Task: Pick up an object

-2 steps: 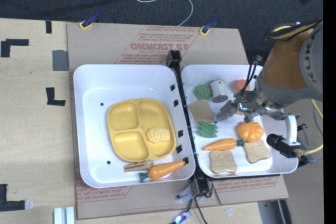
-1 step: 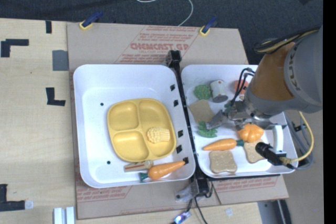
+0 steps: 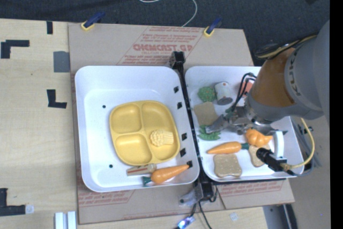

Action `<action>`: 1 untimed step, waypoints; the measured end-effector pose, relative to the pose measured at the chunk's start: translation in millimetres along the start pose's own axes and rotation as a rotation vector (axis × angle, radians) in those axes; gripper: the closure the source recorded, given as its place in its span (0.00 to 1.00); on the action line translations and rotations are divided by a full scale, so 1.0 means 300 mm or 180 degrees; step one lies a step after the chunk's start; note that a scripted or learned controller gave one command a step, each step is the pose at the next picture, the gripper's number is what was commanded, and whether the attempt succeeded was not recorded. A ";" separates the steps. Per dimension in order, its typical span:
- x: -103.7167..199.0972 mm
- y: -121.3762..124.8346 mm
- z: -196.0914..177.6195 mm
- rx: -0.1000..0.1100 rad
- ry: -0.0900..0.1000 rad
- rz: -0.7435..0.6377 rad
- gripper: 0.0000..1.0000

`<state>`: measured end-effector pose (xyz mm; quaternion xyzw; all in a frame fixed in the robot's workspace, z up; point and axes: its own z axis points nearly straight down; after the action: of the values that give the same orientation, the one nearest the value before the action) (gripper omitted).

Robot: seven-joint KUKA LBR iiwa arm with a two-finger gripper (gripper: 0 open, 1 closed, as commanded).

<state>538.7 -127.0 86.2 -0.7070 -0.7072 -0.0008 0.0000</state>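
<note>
Nearest to the camera, at the front edge of the left bin [image 3: 86, 115], lies a carrot [image 3: 169, 172] beside a thin brown stick [image 3: 138, 170]. Just behind them sits a yellow divided plate [image 3: 134, 126] with a piece of corn [image 3: 163, 138] in its front right compartment. In the right bin [image 3: 292, 169], the front holds a slice of bread [image 3: 228, 165], and just behind it a second carrot [image 3: 225, 148] lies on its side. Behind this the gripper [image 3: 214, 127] is low among the toys, next to a flat brown square [image 3: 204, 113]; whether its jaws are apart or together I cannot tell, and nothing is visibly held. Farther back are a green leafy piece [image 3: 207, 93] and a small white cup [image 3: 223, 91]. The second carrot seems the closest candidate to pick. It looks like light, hard plastic, smooth and probably a little slippery, so I would take it across the thick middle part, not at the thin tip, where it could slide out.
</note>
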 end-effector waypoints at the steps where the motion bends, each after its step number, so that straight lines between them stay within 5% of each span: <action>1: 0.010 0.009 -0.047 -0.0016 0.0019 -0.0011 1.00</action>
<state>541.4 -124.0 100.4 -0.7057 -0.7085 -0.0048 0.0005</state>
